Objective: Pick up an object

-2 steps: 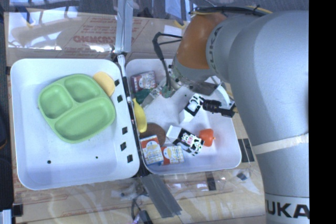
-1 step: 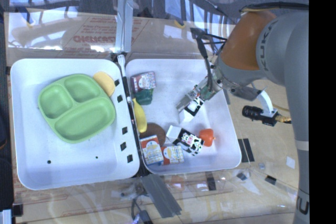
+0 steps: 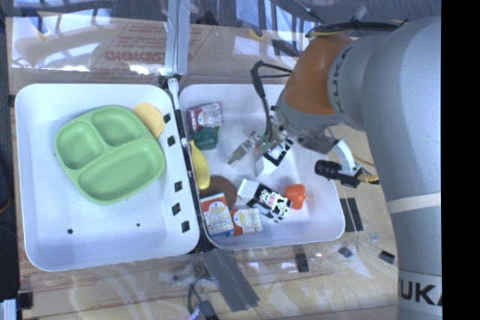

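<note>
Two white bins side by side on desk. Left bin [image 3: 30, 236]: green plate [image 3: 110, 153] with three compartments, lying toward the bin's far side; yellow piece [image 3: 150, 117] touching plate's far right rim, close to the divider between bins.

Right bin [image 3: 330, 225]: objects crowded along left wall and near edge. Small carton with red label [image 3: 206, 116] at far left corner; green item [image 3: 206, 137] just below it, touching. Banana [image 3: 199, 165] along left wall, lengthwise. Brown round item [image 3: 222, 186] beside banana's near end. Two cartons with red-orange print at near left corner: carton one [image 3: 216, 215] and carton two [image 3: 247, 221], just beside each other. Cow-patterned box [image 3: 269, 201], black and white, near middle of near edge, tilted. Orange item [image 3: 295, 195] touching cow box on its right side.

Arm [image 3: 390, 109] entering from right edge, orange band [image 3: 313, 79] above wrist, wrist over right bin's centre. Gripper [image 3: 251, 150] low over bin floor, centre of right bin, pointed toward left wall. One grey finger [image 3: 238, 153] extended leftward; black-and-white marked part [image 3: 276, 154] just to its right. Fingers apparently apart, nothing visible between them. Gripper apart from all objects: banana and green item to its left, cow box nearer the near edge, none touching.

Black cable looping from wrist over far side of right bin.
</note>
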